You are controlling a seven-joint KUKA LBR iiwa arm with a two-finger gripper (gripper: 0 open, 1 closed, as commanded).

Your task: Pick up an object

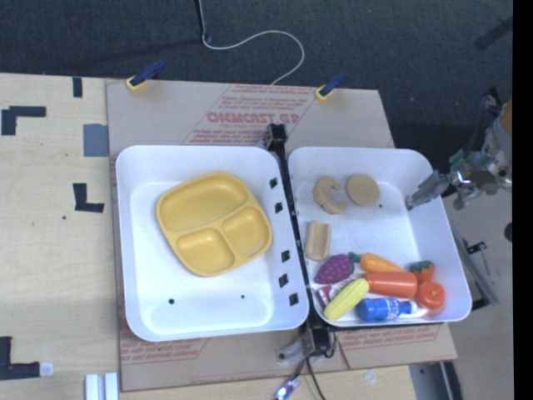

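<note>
The gripper (425, 192) hangs over the right bin's (391, 158) right rim, away from the toy food; whether its fingers are released or clenched, I cannot tell. The corn (346, 298) lies near that bin's front wall.

Yellow tray (215, 223), white bins (137, 248), purple grapes (335, 267), orange carrot (381, 264)

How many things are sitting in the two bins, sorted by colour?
Yellow: 2, the divided plate and the corn cob
Tan: 3, two round pieces and a bread slice
Purple: 1, the grapes
Orange: 1, the carrot
Red: 2, the sausage and the tomato
Blue: 1, the bottle
Total: 10
</note>
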